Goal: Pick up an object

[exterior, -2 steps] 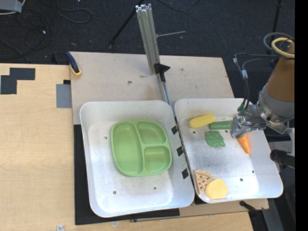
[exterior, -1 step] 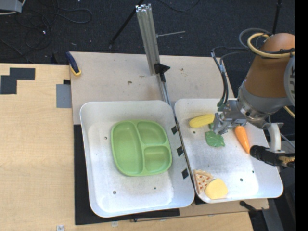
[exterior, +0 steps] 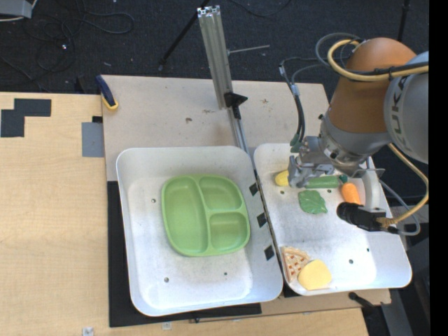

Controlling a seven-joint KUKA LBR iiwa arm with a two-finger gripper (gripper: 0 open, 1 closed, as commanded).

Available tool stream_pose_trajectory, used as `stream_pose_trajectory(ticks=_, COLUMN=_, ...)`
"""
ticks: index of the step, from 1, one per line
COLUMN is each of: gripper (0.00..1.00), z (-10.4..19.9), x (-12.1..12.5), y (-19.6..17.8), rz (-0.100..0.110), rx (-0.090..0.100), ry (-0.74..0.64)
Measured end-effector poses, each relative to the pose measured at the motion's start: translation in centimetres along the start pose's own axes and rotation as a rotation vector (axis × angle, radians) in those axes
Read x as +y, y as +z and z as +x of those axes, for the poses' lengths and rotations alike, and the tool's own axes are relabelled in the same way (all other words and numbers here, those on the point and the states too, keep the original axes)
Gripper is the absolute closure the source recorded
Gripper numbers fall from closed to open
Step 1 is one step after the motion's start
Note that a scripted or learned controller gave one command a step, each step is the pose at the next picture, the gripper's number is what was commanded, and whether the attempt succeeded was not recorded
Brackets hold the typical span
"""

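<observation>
The jaws (exterior: 302,177) sit low at the right bin's (exterior: 364,275) far edge; whether they grip I cannot tell. Touching them: a green rod (exterior: 323,182), yellow lump (exterior: 281,179), crinkled leaf (exterior: 312,201), carrot (exterior: 351,192). Left bin (exterior: 140,271) holds a smooth compartmented plate (exterior: 206,214).

green tray (exterior: 205,214), white bins (exterior: 140,187), orange carrot (exterior: 351,192)

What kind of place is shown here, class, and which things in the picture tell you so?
Probably a robotics lab: a robot arm works over two white bins holding toy food and a green divided plate, with cables on the floor.
</observation>
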State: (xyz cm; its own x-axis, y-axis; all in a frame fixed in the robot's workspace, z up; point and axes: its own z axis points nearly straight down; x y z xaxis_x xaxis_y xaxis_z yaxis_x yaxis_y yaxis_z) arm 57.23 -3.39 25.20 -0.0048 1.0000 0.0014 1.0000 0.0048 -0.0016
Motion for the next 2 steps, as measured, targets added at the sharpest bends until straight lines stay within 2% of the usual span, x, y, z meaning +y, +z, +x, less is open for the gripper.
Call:
stream_pose_trajectory(ticks=1, gripper=1.0, z=4.8, x=2.0, y=1.5, rz=0.0, rx=-0.001, ry=0.001)
stream_pose_trajectory(ticks=2, gripper=1.0, z=9.6, x=2.9, y=3.1, rz=0.001, rx=-0.001, ry=0.001)
